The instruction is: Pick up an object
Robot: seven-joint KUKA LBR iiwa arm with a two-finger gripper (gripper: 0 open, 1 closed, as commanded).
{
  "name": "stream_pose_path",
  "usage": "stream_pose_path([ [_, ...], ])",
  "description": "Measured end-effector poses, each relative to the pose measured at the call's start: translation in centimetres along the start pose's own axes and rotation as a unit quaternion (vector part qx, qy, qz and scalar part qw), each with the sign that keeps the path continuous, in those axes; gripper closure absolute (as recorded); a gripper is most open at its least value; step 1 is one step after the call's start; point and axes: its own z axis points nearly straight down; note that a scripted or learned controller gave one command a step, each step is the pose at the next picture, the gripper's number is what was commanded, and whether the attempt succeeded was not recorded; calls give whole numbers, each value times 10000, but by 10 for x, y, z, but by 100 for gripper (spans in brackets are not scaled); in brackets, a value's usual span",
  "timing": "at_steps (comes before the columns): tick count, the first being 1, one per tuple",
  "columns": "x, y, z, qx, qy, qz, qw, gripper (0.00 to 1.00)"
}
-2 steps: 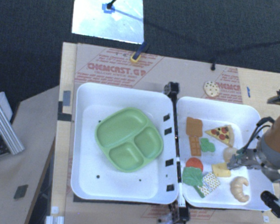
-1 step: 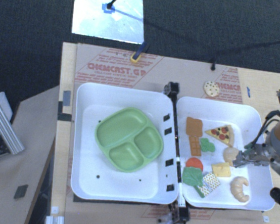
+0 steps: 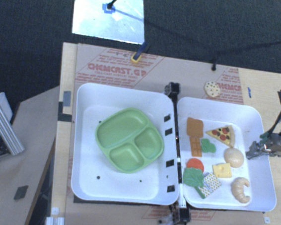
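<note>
Toy food sits in the right bin [image 3: 262, 162]: a pizza slice [image 3: 221, 134], a croissant [image 3: 241, 189], a white bun [image 3: 233, 156]. These look light and hard. The round bun may slip, so pinch its sides. The gripper [image 3: 257, 149] hangs at the bin's right edge, near the bun. It holds nothing. I cannot tell how wide it is.

We see a pale wooden bench [image 3: 59, 176] covered by a protective sheet printed with red lettering [image 3: 116, 68]. Directly on it sit two shallow white bins side by side: the left bin [image 3: 81, 178] and the right bin [image 3: 262, 182]. A small speckled cookie [image 3: 212, 89] lies on the sheet just behind the right bin.
</note>
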Motion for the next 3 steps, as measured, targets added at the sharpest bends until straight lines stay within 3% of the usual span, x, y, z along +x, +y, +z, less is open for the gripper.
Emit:
stream_pose_path([
  [1, 0, 1, -14, 17, 8, -4, 10000, 100],
  [3, 102, 8, -15, 22, 15, -16, 10000, 100],
])
